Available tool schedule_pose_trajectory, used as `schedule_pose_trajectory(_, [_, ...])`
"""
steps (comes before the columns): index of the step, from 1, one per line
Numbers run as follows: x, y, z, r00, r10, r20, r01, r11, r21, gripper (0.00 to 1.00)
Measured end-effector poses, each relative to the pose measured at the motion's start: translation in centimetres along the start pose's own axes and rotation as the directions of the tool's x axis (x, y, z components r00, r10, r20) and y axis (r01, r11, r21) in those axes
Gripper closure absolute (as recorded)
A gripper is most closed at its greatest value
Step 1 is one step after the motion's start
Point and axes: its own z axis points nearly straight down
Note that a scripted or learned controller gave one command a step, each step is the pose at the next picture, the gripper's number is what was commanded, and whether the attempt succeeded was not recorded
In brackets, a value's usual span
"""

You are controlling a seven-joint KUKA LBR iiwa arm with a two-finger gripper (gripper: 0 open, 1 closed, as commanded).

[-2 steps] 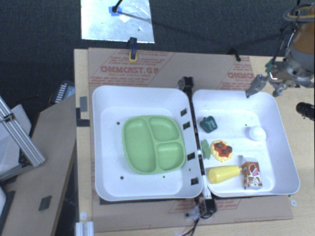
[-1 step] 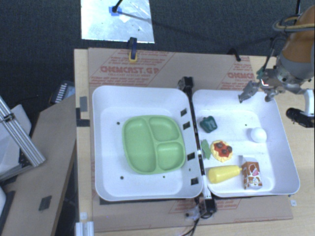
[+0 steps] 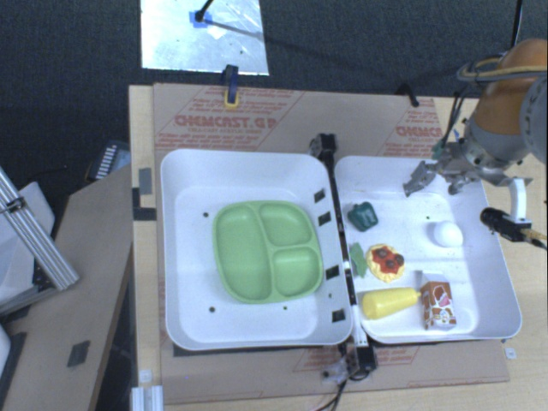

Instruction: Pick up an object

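Note:
My gripper (image 3: 437, 182) hangs over the far part of the right bin (image 3: 505, 315), its fingers spread open with nothing between them. Below it in that bin lie a white egg-shaped object (image 3: 446, 234), a dark green toy (image 3: 363, 216), a round yellow-and-red pizza-like toy (image 3: 386, 262), a yellow banana-like piece (image 3: 390, 301) and a small brown-and-white carton (image 3: 437, 305). The egg lies just in front of the gripper; the green toy sits to its left.
The left bin (image 3: 184, 187) holds a light green divided plate (image 3: 265, 252). A black divider with clips (image 3: 336, 238) runs between the bins. The arm's orange band (image 3: 514, 92) and a black cable fitting (image 3: 501, 223) stand over the right bin's far right edge.

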Motion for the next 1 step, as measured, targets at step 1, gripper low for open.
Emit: schedule_pose_trajectory(1, [0.07,0.02,5.19,1.000,-0.001,0.000,0.001,1.000,-0.001,0.00])
